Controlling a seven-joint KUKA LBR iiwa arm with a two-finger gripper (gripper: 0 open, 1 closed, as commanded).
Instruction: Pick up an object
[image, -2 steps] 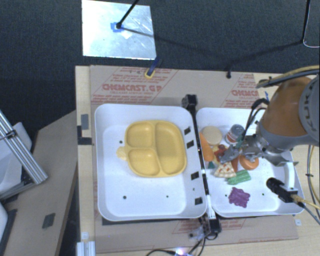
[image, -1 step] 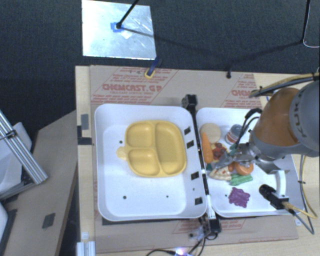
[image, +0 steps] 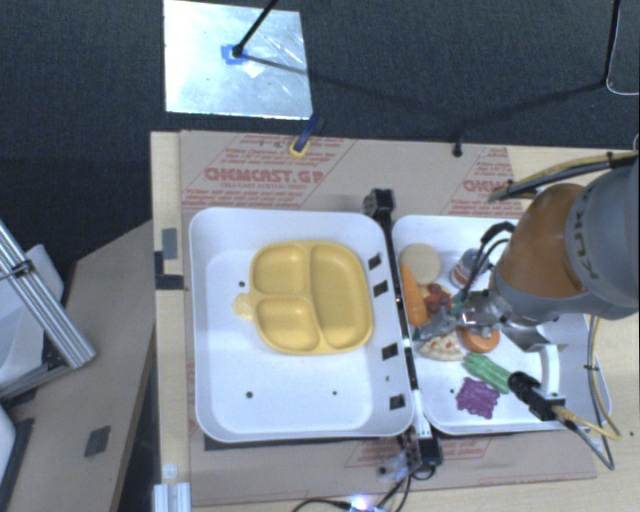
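A yellow tray (image: 305, 297) with three parts is seen in the left bin (image: 215, 400) on the desk (image: 250, 170). The right bin (image: 440, 420) is touching it, and small toy foods are piled there. An orange carrot (image: 411, 292) is laid along the left wall. A round cream piece (image: 421, 263) is found at the far side. A flat pizza piece (image: 442, 348), a green piece (image: 486, 368) and a purple bunch (image: 477, 398) are placed nearer. The hand (image: 443, 318) is lowered over the pile from the right, close to a small red piece (image: 437, 296). Whether the hand is wide or narrow cannot be told.
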